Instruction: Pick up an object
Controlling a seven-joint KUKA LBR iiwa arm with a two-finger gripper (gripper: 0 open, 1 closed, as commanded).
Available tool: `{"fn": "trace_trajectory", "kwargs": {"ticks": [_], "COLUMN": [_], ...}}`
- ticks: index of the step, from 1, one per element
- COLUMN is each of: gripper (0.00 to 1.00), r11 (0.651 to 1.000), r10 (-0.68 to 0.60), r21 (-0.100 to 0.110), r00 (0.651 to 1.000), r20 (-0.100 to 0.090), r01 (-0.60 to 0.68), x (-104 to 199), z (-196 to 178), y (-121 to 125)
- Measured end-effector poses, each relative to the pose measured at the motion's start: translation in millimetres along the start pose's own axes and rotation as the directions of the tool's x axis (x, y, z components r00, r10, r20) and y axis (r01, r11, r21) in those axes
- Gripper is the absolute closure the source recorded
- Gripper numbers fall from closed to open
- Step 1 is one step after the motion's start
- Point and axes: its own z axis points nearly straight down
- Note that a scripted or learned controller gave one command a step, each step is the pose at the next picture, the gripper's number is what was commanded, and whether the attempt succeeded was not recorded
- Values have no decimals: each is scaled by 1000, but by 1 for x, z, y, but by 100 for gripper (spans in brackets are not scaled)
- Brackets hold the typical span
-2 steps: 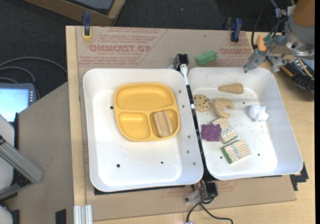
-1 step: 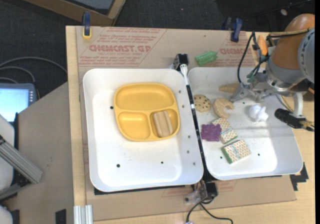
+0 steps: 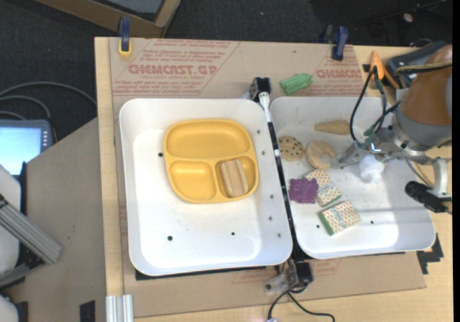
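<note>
Two white bins (image 3: 144,241), yellow tray (image 3: 210,159)

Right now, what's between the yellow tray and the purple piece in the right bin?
Camera view: bare floor of the left bin, then the two bins' adjoining rims, lie between the yellow tray and the purple piece.

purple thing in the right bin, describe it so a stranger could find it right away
Start at the right bin. Near its left wall lies the purple thing, small and ragged-edged, just left of a patterned block. It is the sole purple item among tan and green neighbours.
</note>
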Motion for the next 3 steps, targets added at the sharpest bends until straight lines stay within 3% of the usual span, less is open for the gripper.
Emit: {"fn": "trace_trajectory", "kwargs": {"ticks": [1, 2, 3], "gripper": [0, 0, 0], "r11": [1000, 1000, 1000], "r10": [-8, 0, -7], "r21": [-13, -2, 1], "r00": [1000, 1000, 1000], "r20": [1, 1, -3], "r01": [8, 0, 7], "x": [41, 28, 108], "z": [-4, -1, 0], "y": [80, 31, -16]}}
